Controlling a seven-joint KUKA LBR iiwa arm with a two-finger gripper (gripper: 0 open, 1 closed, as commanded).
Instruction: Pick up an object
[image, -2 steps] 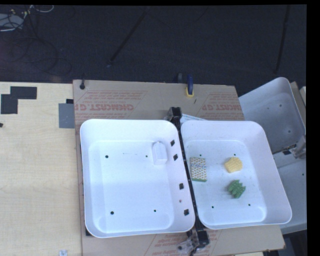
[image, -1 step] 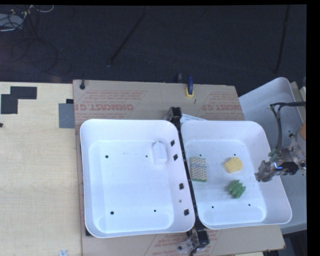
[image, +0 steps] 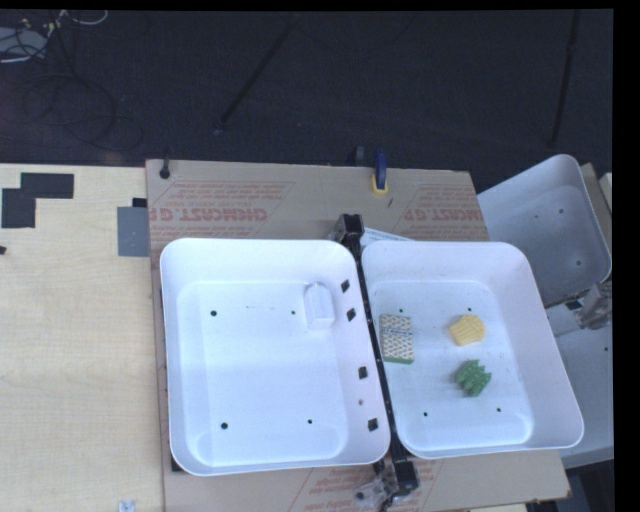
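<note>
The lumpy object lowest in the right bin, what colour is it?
Green, seen in the camera view.

Overall exposure moderate; top band of frame very dark, detail there mostly lost apart from faint cable lines. Left bin (image: 200, 290) and right bin (image: 520, 290) are the brightest areas, near clipping on the rims, with a soft bluish cast. Tabletop (image: 70, 340) at left evenly lit, pale, with a faintly darker band across its lower half. Shadows soft and short: slight ones beside the small items in the right bin, suggesting diffuse overhead light. Image soft throughout and low in resolution; printed lettering on the cardboard sheet (image: 300, 205) is blurred. No strong glare spots.
</note>
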